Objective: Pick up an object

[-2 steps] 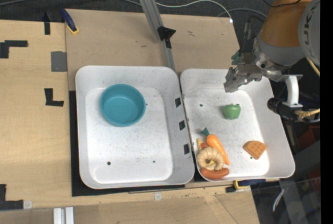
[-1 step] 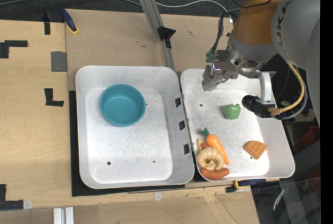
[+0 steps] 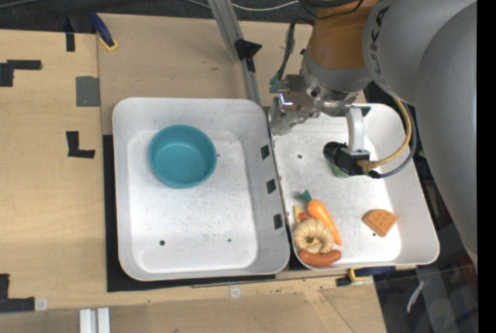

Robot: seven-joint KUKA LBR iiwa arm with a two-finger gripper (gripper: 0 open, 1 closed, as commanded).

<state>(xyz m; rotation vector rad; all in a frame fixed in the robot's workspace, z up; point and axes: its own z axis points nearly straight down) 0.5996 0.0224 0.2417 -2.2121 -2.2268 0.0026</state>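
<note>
While gripper point(image 3: 289, 115) hovers over right bin point(image 3: 409, 243), opening impossible to tell, orange green-topped carrot point(image 3: 324, 218) touches beige ribbed roll point(image 3: 312, 233).

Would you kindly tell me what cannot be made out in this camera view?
1. The right bin: its far right corner, camera view, is hidden by the grey arm.
2. The red toy: largely covered by the beige coiled toy, so its kind is unclear.
3. The tan waffle-like piece: too small to name surely.
4. The bin floor under the claw: hidden by the claw itself.
</note>
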